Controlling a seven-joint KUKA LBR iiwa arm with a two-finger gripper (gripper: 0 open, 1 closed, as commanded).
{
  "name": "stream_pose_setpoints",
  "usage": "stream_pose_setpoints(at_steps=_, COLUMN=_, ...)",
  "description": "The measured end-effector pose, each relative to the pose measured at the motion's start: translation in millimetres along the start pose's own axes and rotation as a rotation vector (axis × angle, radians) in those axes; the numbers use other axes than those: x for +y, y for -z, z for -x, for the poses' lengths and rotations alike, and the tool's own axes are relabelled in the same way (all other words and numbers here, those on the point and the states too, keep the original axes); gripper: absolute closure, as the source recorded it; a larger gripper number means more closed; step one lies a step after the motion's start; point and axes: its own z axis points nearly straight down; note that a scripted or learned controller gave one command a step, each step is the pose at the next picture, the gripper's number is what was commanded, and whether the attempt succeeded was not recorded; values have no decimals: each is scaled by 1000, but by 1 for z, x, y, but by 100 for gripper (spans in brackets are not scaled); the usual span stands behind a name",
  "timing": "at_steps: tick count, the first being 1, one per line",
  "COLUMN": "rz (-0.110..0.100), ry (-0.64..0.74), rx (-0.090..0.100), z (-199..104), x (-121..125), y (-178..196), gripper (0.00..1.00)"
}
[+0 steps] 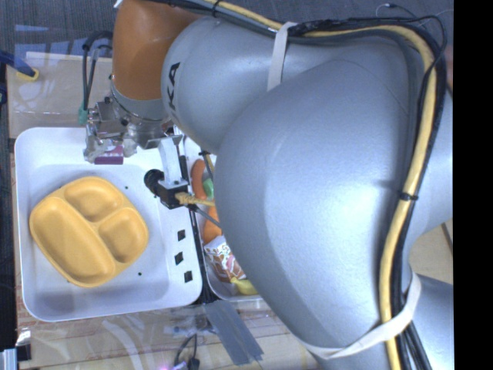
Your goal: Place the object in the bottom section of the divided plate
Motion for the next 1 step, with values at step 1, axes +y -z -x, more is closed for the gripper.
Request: stream_pose_setpoints(at_steps=1, rz=1, ry=-278, rx=1, z=93, x=27, y=112, gripper=100)
